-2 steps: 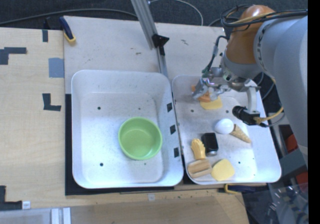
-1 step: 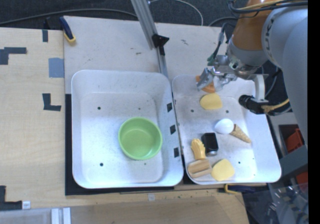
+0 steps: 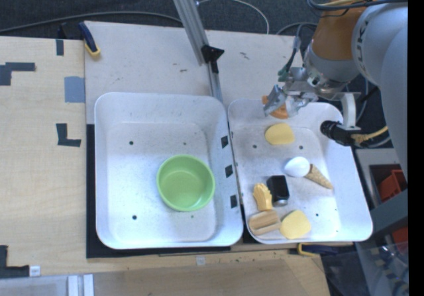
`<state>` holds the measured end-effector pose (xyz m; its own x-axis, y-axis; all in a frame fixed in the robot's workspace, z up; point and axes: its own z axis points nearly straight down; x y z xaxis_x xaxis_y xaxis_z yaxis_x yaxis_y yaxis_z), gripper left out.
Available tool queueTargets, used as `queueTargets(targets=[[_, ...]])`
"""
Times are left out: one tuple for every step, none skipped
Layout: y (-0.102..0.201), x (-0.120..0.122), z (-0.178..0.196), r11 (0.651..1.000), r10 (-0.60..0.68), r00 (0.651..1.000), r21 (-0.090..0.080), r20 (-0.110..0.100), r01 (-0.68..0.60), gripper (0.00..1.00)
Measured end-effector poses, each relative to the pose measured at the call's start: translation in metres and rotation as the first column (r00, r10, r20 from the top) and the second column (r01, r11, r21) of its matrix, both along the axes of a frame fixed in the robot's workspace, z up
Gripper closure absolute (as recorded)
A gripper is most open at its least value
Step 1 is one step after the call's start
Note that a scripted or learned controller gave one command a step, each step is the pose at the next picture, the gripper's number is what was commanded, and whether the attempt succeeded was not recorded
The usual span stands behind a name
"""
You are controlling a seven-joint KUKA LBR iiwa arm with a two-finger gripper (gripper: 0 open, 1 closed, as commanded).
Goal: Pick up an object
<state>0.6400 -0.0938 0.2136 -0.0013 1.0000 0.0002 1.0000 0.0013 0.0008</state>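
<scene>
My gripper (image 3: 284, 106) hangs over the far edge of the right bin (image 3: 344, 218), pointing down. A small orange object (image 3: 281, 113) shows between its fingers, and they are shut on it. Just in front of it a yellow lemon-like piece (image 3: 279, 134) lies in the bin. Nearer the front are a white-topped ice cream cone (image 3: 309, 172), a black block (image 3: 278, 189), a small orange-yellow piece (image 3: 262, 197), a tan bun (image 3: 264, 222) and a yellow round piece (image 3: 295, 224).
The left bin (image 3: 112, 155) holds a green bowl (image 3: 186, 183) near its front right. A slanted metal pole (image 3: 189, 10) crosses the bench above the wall between the bins. The grey arm (image 3: 371, 30) fills the upper right.
</scene>
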Motion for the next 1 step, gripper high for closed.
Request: queueTargets(targets=[[0.0623, -0.0075, 0.0083, 1.000, 0.006, 1.000, 0.002, -0.003, -0.006, 1.00]])
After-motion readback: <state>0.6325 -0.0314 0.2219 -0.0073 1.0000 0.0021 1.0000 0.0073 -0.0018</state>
